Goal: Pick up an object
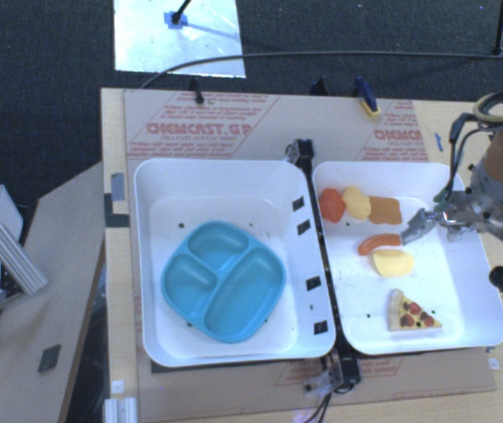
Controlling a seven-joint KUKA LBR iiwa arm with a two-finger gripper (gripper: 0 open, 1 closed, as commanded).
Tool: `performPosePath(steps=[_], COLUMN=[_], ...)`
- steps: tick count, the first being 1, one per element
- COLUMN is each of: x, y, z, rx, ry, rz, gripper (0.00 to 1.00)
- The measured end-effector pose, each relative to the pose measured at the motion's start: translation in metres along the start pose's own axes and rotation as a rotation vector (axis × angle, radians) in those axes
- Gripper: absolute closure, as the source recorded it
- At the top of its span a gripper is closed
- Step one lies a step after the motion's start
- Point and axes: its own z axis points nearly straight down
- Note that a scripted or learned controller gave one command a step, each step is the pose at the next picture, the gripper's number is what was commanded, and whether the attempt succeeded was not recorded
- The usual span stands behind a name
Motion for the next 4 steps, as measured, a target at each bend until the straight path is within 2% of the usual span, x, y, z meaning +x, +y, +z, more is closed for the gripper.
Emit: performPosePath(steps=[2,3,4], x=[0.004,0.003,0.009], y=[-0.004,-0.002,0.0], z=[0.114,0.101,0.038], rx=[0.004,-0.002,-0.005], ry=[0.002,-0.001,-0.001], rz=[0.002,0.002,-0.001], gripper=[0.0,1.0,1.0])
